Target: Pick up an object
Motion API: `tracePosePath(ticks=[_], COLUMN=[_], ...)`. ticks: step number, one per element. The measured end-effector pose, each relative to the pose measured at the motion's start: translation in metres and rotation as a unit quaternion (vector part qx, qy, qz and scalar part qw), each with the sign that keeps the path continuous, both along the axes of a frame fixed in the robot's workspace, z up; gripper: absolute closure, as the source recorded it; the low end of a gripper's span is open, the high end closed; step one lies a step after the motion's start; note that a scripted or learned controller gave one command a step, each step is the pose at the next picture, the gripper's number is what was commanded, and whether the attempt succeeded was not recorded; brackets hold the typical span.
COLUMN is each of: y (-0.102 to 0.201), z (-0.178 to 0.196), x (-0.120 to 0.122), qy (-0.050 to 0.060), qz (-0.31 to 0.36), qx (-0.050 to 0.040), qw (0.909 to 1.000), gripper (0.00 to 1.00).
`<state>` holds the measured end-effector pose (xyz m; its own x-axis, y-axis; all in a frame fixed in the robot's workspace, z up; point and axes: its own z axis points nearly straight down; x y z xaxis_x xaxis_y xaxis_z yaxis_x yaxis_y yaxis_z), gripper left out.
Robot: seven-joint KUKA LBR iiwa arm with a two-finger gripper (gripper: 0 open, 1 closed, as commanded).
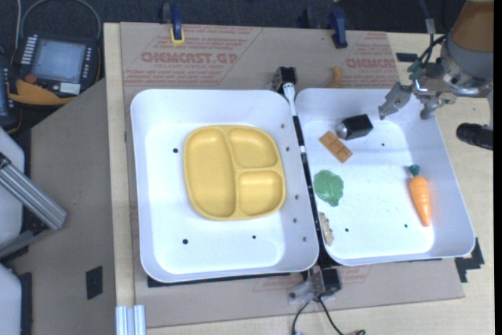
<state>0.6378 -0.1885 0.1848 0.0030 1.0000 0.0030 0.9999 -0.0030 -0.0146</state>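
A: Where is the gripper [409,100] at this moment?

B: It hangs above the far right corner of the right bin [439,243], near 1 o'clock of that bin. Its two fingers are spread wide apart, and there is nothing between them.

A: And the things that can be picked?

B: All are in the right bin. A toy carrot [420,197] lies near the right wall, at about 3 o'clock, with the green top pointing to 12. A green broccoli-like piece [329,187] is at 9 o'clock, close to the left wall. A small brown cracker [335,146] sits at 10 o'clock, and just beside it, towards 1 o'clock, is a dark cylinder with a silver end [354,126].

A: What is in the left bin [157,247]?

B: A yellow divided plate [233,170] with three compartments, in the middle.
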Motion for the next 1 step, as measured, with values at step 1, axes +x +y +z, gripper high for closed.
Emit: tracePosePath(ticks=[1], y=[0.0004], z=[0.0088], x=[0.0035], qy=[-0.007], qz=[0.002], qx=[-0.0016], qw=[1.0], gripper=[0.0])
